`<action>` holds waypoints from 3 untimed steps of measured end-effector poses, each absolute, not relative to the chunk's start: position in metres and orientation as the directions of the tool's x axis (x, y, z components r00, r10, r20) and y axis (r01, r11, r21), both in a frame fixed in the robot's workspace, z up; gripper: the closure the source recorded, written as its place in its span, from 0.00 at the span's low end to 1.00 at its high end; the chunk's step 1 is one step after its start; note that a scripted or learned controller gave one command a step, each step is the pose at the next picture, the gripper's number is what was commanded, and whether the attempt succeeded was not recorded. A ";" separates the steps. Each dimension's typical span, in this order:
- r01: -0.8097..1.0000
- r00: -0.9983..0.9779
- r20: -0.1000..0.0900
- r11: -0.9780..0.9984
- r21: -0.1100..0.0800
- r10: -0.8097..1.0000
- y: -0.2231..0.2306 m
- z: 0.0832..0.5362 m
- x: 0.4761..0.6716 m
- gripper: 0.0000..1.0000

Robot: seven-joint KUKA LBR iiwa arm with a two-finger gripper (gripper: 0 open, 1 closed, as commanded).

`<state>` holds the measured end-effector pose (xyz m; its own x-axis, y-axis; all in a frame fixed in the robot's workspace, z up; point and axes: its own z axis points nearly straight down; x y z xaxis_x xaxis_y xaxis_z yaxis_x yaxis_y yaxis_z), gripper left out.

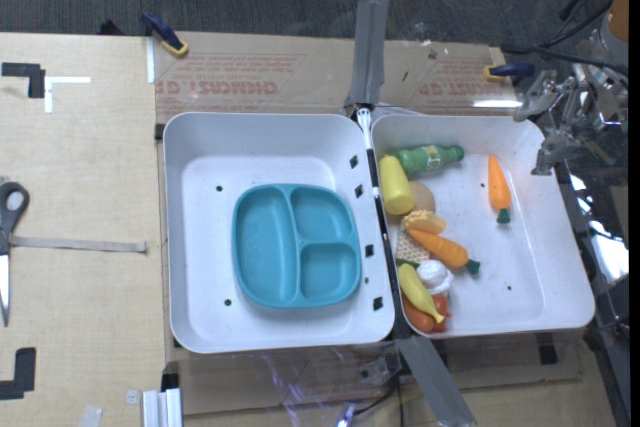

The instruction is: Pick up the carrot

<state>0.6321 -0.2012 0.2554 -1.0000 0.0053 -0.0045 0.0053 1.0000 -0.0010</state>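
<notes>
My pincer [556,130] sits at the far right edge of the right bin [560,305], over its upper right rim. It's a tangle of metal and cable from this angle; I can't tell how far it's open, and nothing shows in its grip.

Nearest item: a carrot [497,186], lying alone in the bin's upper right part, roughly upright in the view, green tip at the lower end. It's just left of and below my pincer, not touching it, clear of the other items.

Further left, a pile along the bin's left wall:
- green bottle [428,158] on its side at the top, cap end pointing right
- yellow piece [395,185] under it, against the divider
- tan round piece [420,196] beside the yellow one
- 2nd carrot [441,246] mid-pile, lying at a slant, green tip to the lower right
- waffle-pattern piece [410,242] partly under that carrot
- white piece [434,274] below it
- banana [417,289] at a slant, touching the white piece
- red piece [424,318] at the bottom, partly under the banana

Left bin [190,245]: 1 teal plate [297,244] with 3 compartments, centred.

Outside the bins: cardboard [250,80] behind them, blue clamp [165,32] at its upper left corner, another clamp [508,71] at the upper right. Scissors [8,245] on the bench at the far left.
</notes>
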 end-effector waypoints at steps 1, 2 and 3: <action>-0.157 -0.988 -0.004 0.988 -0.002 -0.157 -0.221 0.148 0.640 0.00; -0.043 -0.999 -0.005 0.999 -0.001 -0.043 -0.221 0.094 0.651 0.00; -0.046 -0.999 -0.011 0.999 -0.003 -0.046 -0.221 0.106 0.653 1.00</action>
